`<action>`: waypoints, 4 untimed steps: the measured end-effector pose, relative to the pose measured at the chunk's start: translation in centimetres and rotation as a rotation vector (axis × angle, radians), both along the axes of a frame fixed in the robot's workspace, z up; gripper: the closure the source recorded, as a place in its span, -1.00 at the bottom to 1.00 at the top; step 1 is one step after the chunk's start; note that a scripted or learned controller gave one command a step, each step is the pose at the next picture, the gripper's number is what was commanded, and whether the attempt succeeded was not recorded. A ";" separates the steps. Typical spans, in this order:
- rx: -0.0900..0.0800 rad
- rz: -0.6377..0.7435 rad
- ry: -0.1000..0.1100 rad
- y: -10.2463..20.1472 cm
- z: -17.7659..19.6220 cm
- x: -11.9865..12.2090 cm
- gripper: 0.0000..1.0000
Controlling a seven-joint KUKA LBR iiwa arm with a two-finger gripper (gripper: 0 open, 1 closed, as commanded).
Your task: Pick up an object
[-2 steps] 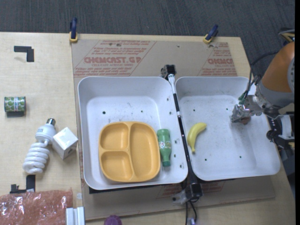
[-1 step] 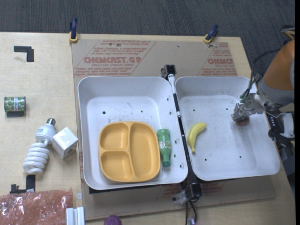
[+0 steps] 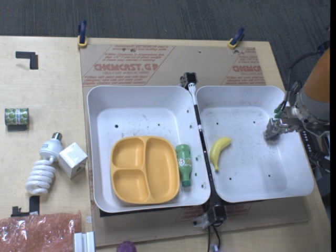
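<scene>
A yellow banana [image 3: 219, 151] lies in the right bin [image 3: 273, 185], near its left wall. In the left bin [image 3: 136, 106] a yellow divided plate [image 3: 145, 169] lies flat, and a small green bottle [image 3: 184, 165] rests on its side along the plate's right edge. My gripper [image 3: 274, 130] hangs low over the right bin's upper right part, roughly a hand's width right of the banana and slightly beyond it. Nothing shows in its grasp.
On the bench left of the bins lie a white spiral light bulb [image 3: 42, 167], a white cube [image 3: 72, 159] and a green can [image 3: 17, 117]. A pink mesh bag [image 3: 39, 234] sits at the bottom left corner. Clamps [image 3: 82, 34] hold the board's far edge.
</scene>
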State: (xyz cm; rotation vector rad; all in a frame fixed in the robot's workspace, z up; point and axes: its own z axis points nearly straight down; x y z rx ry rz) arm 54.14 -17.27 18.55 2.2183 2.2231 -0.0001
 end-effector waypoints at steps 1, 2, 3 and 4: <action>0.000 -0.002 0.000 6.2 -2.3 3.5 1.00; -0.001 -0.001 -0.001 -2.6 -6.1 6.0 1.00; 0.000 -0.002 0.000 -2.3 -9.3 4.3 1.00; -0.001 -0.002 -0.001 -4.8 -7.1 5.3 1.00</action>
